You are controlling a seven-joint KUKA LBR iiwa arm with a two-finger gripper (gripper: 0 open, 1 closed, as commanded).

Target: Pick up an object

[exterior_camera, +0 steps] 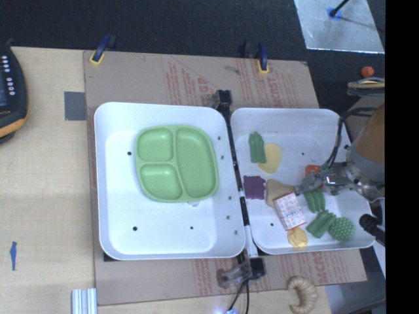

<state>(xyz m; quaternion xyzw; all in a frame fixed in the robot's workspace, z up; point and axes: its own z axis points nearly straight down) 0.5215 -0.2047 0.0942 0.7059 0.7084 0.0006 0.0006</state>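
The right white plastic bin [314,120] holds a heap of small toy foods. The left white bin [118,241] holds a light green plastic plate with three parts [177,163]. Both bins sit on the tabletop [39,195].

The arm's hand [313,187] is low in the right bin, just beside a dark green toy vegetable [315,200] and a small red-orange piece [310,171]. That green toy looks like the thing it is going for. It seems light and stiff, maybe a bit smooth, so it could slip. A pinch across its thin middle looks best.

I cannot tell if the hand is spread or pressed together, or if it touches the toy. It is too small and dark to see.

Near by lie a white and red packet [289,210], a bumpy green ball [341,228], a purple block [253,188] and a yellow round piece [270,157].
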